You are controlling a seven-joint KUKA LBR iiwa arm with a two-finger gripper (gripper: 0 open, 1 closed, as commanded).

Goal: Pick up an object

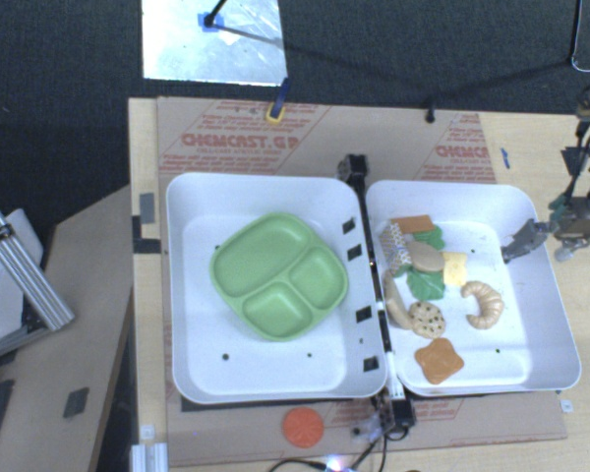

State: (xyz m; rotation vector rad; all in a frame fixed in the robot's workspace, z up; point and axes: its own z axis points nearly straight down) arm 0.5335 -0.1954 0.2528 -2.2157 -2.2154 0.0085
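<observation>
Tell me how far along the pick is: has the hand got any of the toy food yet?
Nothing looks picked yet. The croissant, cookie and orange toast piece all lie on the floor of the right bin. The hand sits at that bin's right edge, above the floor, with no item between its fingers. The green divided plate sits in the left bin. Descending, grasping and lifting remain.

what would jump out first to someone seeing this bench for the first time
The big green divided plate in the left bin draws the eye first. Next comes the cluster of toy food in the right bin: a croissant, a spotted cookie and an orange piece near the front. The gripper sits at the right bin's far right edge, apart from all the food.
</observation>
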